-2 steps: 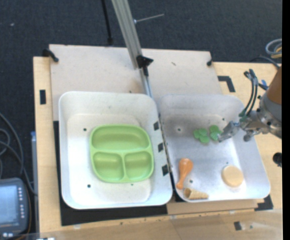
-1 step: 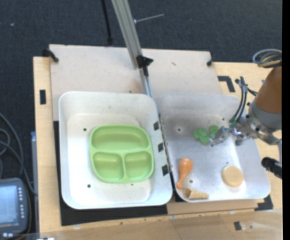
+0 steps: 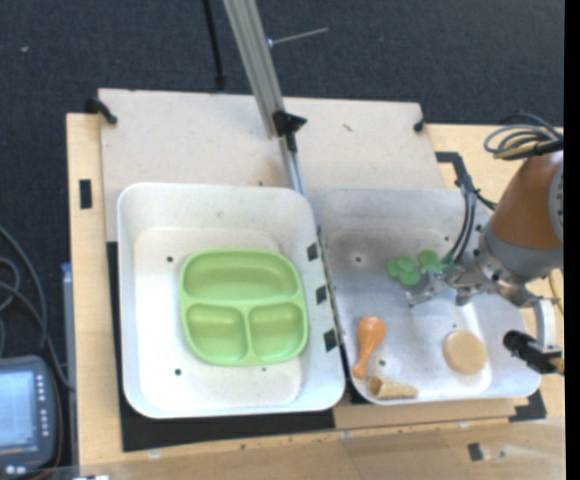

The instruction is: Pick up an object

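Gripper (image 3: pixel 432 290) low in the right-hand shallow white plastic bin (image 3: pixel 370 218), right beside the small flat green leaf-shaped toy (image 3: pixel 413 266), at its right and lower edge. Finger state: cannot tell, tips blurred against the bin floor and partly lost under the wrist. Nothing visibly between them, so no hold claimed.

Likely target: the green toy, near the middle of the right bin, slightly toward the far wall. Lying flat, two lobes side by side. Long axis roughly left-right in the camera view, tilted slightly up to the right. No clear "pointing" end; shape too small to read further.

Risks from here:
- Flat, thin piece on the floor: tips may skid over it and close on air.
- Off-centre approach: contact at the edge could push the toy left instead of trapping it.
- Closing along the long axis instead of across it: span too wide, toy pops out.
- Pressing too low: tips jam on the bin floor.

Other items well apart from the gripper: orange plastic spoon-shaped toy (image 3: pixel 368 343) near the bin's left wall, long axis near vertical in view, bowl end up; round tan biscuit-like disc (image 3: pixel 464 352) toward the lower right; tan waffle-cone piece (image 3: pixel 394 389) at the near edge. Light green three-compartment plastic tray (image 3: pixel 242 305) in the left bin, not involved.
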Available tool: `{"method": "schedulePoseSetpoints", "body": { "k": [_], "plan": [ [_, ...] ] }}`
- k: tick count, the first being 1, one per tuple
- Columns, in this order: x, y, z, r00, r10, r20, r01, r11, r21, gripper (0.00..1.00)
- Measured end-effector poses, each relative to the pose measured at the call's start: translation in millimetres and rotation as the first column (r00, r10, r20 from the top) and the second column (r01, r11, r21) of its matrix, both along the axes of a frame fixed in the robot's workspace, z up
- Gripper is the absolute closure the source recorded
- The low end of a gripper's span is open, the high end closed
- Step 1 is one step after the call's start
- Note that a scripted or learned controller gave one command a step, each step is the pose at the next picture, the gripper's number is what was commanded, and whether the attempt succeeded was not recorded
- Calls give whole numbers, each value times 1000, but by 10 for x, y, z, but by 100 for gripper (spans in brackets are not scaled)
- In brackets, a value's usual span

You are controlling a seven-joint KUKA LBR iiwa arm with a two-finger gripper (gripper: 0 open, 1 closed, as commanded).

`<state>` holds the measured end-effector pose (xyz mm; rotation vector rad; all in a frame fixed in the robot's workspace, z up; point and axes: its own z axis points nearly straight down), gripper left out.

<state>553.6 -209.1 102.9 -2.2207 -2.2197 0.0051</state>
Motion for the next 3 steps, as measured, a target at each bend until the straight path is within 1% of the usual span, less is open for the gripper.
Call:
{"method": "schedulePoseSetpoints", "body": {
  "k": [1,2,3],
  "plan": [
    [20,-14,147,1000,-4,9,4,1000,-1,100],
    [-64,-50,701,1000,-3,11,3,1000,-2,100],
    [-45,-68,1248,1000,3,12,-3,1000,-2,100]
  ]
}}
